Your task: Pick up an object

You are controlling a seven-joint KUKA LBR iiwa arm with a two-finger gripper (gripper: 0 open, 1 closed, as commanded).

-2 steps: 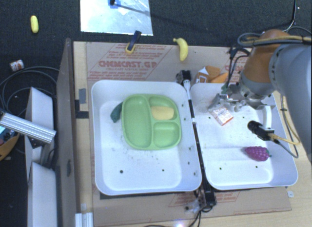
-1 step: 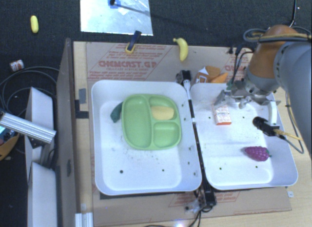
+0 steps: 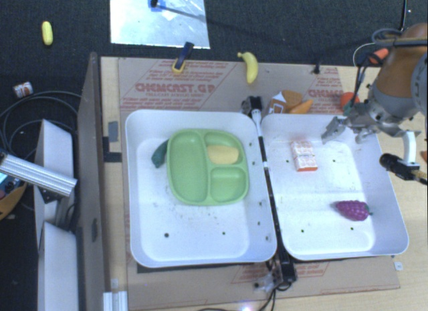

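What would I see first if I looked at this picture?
Probably the big green plate with sections, sitting in the left white bin, with a yellow thing in one section. Next, the purple grapes and a small orange-and-white box in the right bin, with the robot's claw above its far edge.

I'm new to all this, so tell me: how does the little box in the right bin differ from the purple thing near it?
The small box is flat, squared, and orange and white; the purple grape bunch is lumpy and rounded. The box lies toward the bin's far side, the grapes nearer its front edge. Both rest loose in the right bin, apart from each other.
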